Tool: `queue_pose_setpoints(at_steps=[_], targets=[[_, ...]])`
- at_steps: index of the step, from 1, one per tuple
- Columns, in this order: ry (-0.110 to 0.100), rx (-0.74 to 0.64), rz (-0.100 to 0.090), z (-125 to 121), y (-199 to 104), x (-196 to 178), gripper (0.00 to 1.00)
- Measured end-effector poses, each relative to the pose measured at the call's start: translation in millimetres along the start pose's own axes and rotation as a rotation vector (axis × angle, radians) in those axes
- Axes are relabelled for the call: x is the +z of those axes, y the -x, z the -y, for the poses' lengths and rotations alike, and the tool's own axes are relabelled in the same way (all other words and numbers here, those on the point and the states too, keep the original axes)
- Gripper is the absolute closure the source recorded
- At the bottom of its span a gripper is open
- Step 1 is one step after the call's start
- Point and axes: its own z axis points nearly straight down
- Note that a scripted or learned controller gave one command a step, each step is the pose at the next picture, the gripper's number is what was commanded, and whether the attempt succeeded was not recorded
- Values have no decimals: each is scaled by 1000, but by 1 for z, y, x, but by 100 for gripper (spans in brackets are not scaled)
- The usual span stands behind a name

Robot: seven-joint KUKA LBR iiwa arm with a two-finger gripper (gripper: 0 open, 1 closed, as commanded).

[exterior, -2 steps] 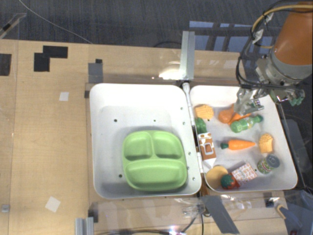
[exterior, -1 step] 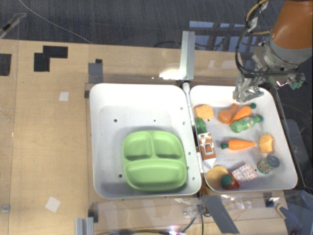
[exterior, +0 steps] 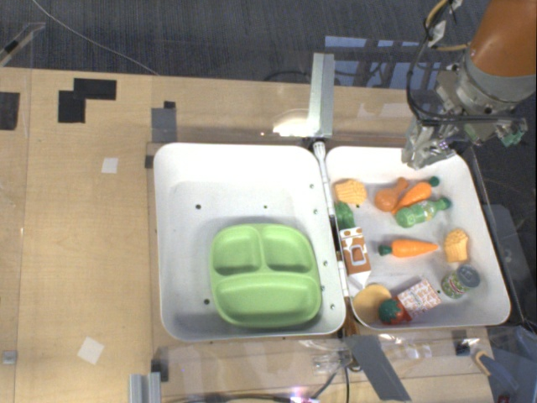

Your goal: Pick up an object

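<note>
Arm (exterior: 503, 32): you see it cut off by the top and right edges.
Small can (exterior: 459, 282): label too small for you to read.

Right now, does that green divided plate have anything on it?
Empty. All three compartments of the green plate show bare green; the toys lie in the right bin.

In my right bin (exterior: 495, 309) I see toy food scattered: a yellow corn piece (exterior: 351, 193) near the divider, an orange lump (exterior: 388, 198) touching a slanted carrot (exterior: 415, 195), a green bottle (exterior: 422, 211) just below, another carrot (exterior: 409, 248) lying flat mid-bin, a small tin (exterior: 458, 283), and a patterned box (exterior: 418, 296) near the front.
</note>
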Motion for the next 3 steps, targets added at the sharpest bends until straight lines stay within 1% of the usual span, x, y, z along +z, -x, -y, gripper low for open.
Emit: queue_pose_setpoints(at_steps=[3], targets=[[-15, 3, 33, 1, 8, -41, 100]])
